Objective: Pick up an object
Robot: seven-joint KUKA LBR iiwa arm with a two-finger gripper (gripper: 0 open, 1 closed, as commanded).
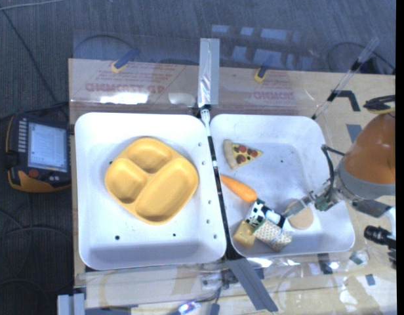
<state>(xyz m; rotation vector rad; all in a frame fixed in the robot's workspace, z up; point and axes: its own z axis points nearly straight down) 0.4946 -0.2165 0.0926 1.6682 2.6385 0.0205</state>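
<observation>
Though small and blurred at the tip, plainly low inside the right bin (323, 136): gripper (303, 207), slanting in from the grey wrist and orange band of the arm (376, 156) at the right edge. Cannot tell whether spread or pressed together. Nothing plainly seen pinched in it. Tip just above and beside a tan round disc (302, 220), perhaps touching its upper edge; too blurred to settle contact.

Lying flat on the bin floor, that disc, near the bin's front right part. Just left of it, a cluster at the front: a small black-and-white toy (256, 213), a yellow block (244, 235) below that, and a patterned box (275, 236) tilted beside the block, all three touching or nearly so. Further back, against the left wall, an orange carrot (238, 188) lying at a slant. Behind the carrot and apart from it, a pizza slice (241, 153), point toward the right.

In the left bin (90, 241), a yellow divided plate (151, 179) with three hollows, set roughly in the middle, well apart from the gripper.

Between the bins at the back, an upright metal strip (209, 71). On the dark carpet to the left of the bench, a handheld control screen (37, 151) with an orange rim.
</observation>
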